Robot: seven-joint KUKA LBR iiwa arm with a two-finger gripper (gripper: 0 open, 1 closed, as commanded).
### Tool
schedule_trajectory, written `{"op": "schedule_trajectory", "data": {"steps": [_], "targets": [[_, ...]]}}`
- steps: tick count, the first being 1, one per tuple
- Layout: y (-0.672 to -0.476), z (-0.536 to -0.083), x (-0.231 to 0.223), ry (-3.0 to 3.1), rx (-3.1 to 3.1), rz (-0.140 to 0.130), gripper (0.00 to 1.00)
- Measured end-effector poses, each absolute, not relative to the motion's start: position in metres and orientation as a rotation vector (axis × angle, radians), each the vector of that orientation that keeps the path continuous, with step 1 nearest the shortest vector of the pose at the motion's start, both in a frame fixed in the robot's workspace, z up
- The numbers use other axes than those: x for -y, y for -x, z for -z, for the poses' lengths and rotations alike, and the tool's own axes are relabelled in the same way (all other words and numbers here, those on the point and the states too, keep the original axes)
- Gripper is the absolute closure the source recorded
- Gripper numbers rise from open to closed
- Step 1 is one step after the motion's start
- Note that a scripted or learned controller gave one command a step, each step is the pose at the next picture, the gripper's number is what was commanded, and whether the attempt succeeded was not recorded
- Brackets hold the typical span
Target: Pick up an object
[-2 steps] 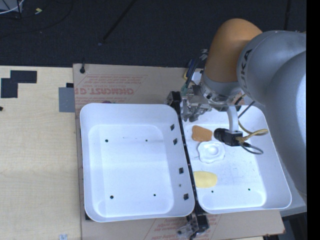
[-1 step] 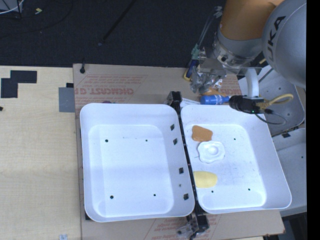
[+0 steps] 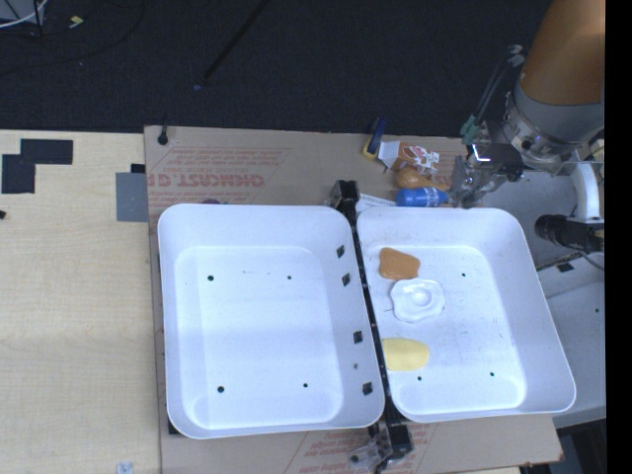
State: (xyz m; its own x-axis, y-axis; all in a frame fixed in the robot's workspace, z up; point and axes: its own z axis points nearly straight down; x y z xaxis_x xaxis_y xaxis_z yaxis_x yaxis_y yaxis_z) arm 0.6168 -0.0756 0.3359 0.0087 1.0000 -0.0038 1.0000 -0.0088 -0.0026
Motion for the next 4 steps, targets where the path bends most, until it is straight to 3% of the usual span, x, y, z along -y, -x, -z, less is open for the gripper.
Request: {"op": "schedule_trajectory", "data": {"steps": [1,2,3,4], "targets": [[-0.626,-0.3,-0.04,-2.216,-2.237,0.001,1.0],[-0.63,-0.443,-0.092,-2.21,-2.222,-0.019,1.0],[-0.573,-0.545,-0.134,-2.213,-2.227,-0.014,1.0],[-0.527,-0.518,-0.213,-2.215,-2.235,0.007,1.0]]}}
